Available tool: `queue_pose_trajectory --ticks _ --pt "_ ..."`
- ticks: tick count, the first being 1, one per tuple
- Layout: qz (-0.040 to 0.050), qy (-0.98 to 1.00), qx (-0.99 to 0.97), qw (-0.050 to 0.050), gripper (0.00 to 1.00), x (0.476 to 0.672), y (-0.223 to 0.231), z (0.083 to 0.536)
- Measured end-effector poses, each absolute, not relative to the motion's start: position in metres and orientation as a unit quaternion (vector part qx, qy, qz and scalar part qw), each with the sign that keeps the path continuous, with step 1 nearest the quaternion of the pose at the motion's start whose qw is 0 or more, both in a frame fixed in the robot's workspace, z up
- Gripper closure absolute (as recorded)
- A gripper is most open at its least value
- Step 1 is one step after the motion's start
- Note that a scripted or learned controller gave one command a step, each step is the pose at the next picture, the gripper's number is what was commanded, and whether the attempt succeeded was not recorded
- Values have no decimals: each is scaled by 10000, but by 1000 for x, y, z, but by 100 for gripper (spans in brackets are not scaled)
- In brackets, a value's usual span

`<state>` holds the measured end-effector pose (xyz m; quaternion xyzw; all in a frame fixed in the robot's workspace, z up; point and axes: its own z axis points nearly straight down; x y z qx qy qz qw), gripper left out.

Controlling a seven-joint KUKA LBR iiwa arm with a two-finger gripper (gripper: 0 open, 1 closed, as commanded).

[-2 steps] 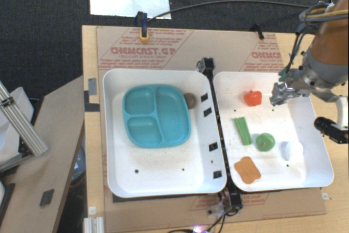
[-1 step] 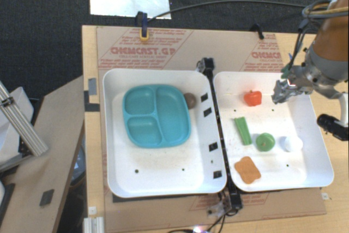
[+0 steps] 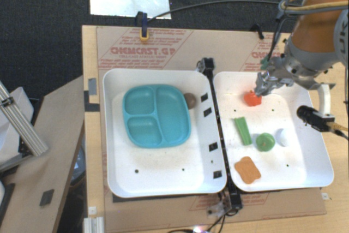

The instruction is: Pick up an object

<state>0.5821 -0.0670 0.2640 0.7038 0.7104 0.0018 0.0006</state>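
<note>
Two white bins [image 3: 163,185] on bench: one teal tray [image 3: 156,115]; five small objects; jaws [image 3: 262,90] state unclear.

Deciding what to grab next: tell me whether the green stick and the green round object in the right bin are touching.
Apart. The camera view shows a strip of white bin floor between the green stick and the green round object.

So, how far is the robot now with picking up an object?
Done: the claw has reached the right bin and sits directly over the red object. In hand: the approach to that object; I cannot tell if it is gripped, and it looks as if it lies on the bin floor. Left: the grasp and the lift. The green stick, green round piece and orange piece lie apart from the claw.
</note>
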Motion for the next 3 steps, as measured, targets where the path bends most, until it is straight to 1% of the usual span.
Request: queue_pose_trajectory --ticks 1,2,3 --pt "19 7103 7039 6 100 606 -21 265" --pt "13 7106 7036 1 100 630 32 248" --pt "15 7107 7035 -5 100 643 94 236"
